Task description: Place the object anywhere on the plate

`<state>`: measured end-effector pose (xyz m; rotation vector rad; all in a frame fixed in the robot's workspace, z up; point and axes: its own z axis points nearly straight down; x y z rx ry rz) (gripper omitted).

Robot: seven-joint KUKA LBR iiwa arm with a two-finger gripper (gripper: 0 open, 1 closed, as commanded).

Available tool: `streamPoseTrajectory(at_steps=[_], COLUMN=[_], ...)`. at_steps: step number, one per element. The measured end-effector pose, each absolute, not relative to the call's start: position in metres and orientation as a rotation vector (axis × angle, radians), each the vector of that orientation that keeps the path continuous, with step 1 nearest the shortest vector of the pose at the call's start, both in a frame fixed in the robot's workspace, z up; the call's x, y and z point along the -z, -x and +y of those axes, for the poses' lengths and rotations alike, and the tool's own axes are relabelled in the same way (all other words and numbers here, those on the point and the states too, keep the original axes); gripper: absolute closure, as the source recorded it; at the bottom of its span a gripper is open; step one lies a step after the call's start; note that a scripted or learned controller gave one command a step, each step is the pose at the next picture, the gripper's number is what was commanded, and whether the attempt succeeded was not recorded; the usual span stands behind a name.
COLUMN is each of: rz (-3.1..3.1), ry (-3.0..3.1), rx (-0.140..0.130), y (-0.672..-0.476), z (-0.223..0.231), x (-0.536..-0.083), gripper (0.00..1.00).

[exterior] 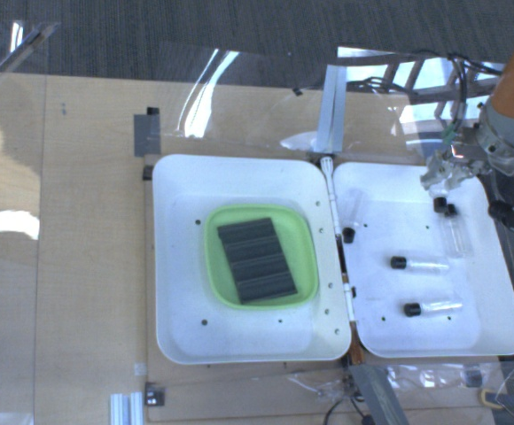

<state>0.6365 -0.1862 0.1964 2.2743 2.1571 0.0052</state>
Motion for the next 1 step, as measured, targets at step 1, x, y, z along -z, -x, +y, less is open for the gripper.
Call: streamPoseTrajectory(at_steps=[1], rz=[2.238], ry=[-2.201], rx=[-0.004], y=[-0.6064], z=[-0.1179], x=[-0.1618], gripper=[1.00])
